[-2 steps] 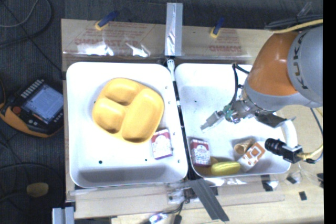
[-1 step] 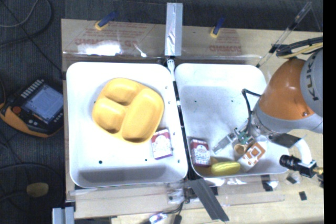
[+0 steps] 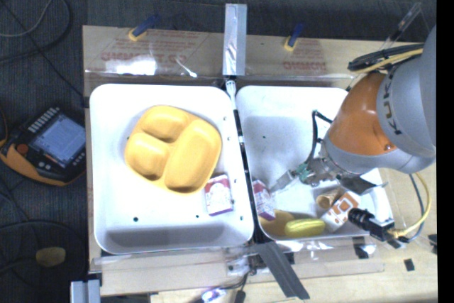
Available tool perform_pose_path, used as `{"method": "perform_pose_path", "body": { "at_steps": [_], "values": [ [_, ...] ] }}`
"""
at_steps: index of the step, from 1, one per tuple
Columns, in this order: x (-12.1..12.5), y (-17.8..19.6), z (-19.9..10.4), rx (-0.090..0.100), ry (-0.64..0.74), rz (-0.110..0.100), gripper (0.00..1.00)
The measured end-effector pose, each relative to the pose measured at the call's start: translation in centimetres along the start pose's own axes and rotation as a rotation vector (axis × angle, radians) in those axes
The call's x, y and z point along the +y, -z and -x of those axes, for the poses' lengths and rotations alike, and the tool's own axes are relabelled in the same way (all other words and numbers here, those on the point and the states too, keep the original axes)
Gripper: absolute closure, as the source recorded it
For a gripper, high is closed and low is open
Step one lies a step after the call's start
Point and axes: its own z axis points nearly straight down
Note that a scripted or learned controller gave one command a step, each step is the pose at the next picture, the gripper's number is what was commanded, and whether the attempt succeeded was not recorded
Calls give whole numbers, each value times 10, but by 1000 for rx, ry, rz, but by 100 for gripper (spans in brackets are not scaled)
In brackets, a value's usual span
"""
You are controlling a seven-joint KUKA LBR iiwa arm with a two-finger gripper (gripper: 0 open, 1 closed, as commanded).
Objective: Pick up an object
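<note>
Pincer (image 3: 295, 176) sits low in the right shallow white plastic bin (image 3: 284, 124), under the grey arm's orange band, angled toward the bin's front left. I can't tell how far open it is, and nothing is visibly held.

Step, as I judge it: approach, pre-grasp, no pick made yet. The likely target is the small pink-and-white crumpled packet (image 3: 262, 198), the closest thing to the tip. It lies just beside the pincer, against the divider wall at the bin's front left.

Next move probably calls for a short shift toward the packet, then a descent and a close around it. The wall is close, so there is little room on that side.

The packet looks flat, thin and wrinkled, with a glossy print, and part of it is tilted up against the wall. Likely light and floppy, so it could slip.

Also in the right bin:
- yellow oblong fruit-like piece (image 3: 305, 227) at the front, near the packet
- orange-and-white small carton (image 3: 342, 207), right of the pincer

In the left shallow white plastic bin (image 3: 113, 223):
- big yellow three-lobed plastic shell (image 3: 172, 147)
- small white-and-pink box (image 3: 218, 195) just in front of the shell
</note>
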Motion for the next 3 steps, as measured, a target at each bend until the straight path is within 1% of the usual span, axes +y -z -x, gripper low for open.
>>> {"method": "perform_pose_path", "body": {
  "at_steps": [1,2,3],
  "values": [
    [-15,79,-16,-1,-164,1,0],
    [-31,30,41,0,-82,0,0],
    [-27,-15,40,-4,-114,10,0]
  ]
}}
